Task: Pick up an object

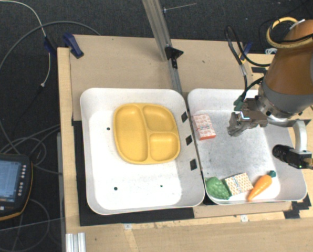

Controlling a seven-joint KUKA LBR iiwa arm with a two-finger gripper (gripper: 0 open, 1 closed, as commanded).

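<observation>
**Arm poised over the right-hand bin**

From where I stand, the gripper hangs over the upper middle of the right bin, and I cannot tell how far apart it is set; nothing shows in its hold. Just to its left, a small pink-and-white box lies flat near the bin's left wall. Along the near edge sit a green toy vegetable, a patterned packet touching it, and a toy carrot beside that. The left bin carries a yellow divided plate on the worktop.
</observation>
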